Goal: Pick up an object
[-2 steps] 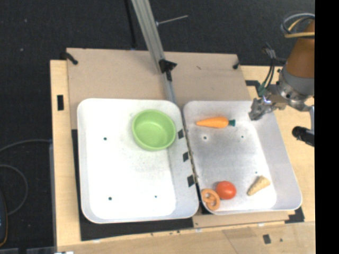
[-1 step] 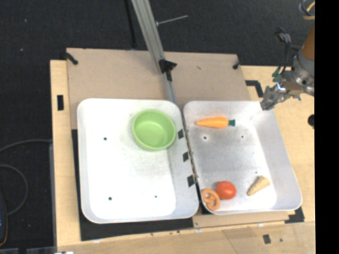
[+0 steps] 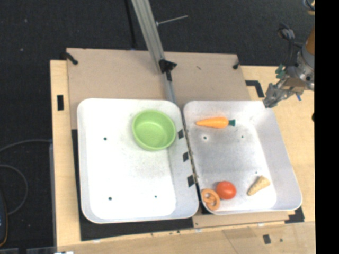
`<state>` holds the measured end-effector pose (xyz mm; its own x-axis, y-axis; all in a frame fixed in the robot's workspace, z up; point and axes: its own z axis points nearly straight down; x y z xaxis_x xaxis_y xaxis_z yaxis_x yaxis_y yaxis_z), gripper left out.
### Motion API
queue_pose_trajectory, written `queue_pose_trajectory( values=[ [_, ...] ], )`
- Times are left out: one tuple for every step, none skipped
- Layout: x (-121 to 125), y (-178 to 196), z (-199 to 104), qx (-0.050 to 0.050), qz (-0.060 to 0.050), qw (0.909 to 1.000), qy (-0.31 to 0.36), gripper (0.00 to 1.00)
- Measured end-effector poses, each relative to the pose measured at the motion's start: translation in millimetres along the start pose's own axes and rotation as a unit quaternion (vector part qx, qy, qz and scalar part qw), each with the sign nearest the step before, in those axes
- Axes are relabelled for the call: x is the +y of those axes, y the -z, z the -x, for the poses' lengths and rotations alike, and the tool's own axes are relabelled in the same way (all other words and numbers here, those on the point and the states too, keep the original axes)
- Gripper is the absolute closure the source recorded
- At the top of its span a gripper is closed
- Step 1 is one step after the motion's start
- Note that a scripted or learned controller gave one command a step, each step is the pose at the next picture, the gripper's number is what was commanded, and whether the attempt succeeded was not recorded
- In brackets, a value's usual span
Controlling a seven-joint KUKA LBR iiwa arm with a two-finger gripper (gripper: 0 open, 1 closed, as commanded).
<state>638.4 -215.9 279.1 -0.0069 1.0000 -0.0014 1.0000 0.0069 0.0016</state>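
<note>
In the right bin (image 3: 275, 142) lie an orange carrot (image 3: 214, 123) near the far edge, a red tomato (image 3: 226, 190), a brown pretzel (image 3: 210, 199) at the near left corner, and a tan wedge of bread (image 3: 258, 185). A green bowl (image 3: 153, 130) sits upright in the left bin (image 3: 100, 163). My gripper (image 3: 275, 95) hangs at the right edge of the view, just beyond the right bin's far right corner, above the bench. Nothing shows between its fingers.
A slanted metal pole (image 3: 151, 33) runs from the top of the view down to the gap between the bins. A brown board (image 3: 153, 73) lies behind the bins. Black brackets mark the seam between the bins.
</note>
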Motion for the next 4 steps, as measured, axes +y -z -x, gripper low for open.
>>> queue_pose_trajectory(
  values=[
    [1.2, 3.7, -52.1, 0.000, 0.000, 1.0000, -0.002, 1.00],
    [5.8, -13.8, -100.0, 0.000, 0.000, 1.0000, -0.002, 1.00],
    [9.7, -10.3, -144.0, 0.001, 0.000, 1.0000, -0.002, 1.00],
    [19.7, -27.7, -193.2, 0.001, -0.002, 1.0000, -0.001, 1.00]
  ],
)
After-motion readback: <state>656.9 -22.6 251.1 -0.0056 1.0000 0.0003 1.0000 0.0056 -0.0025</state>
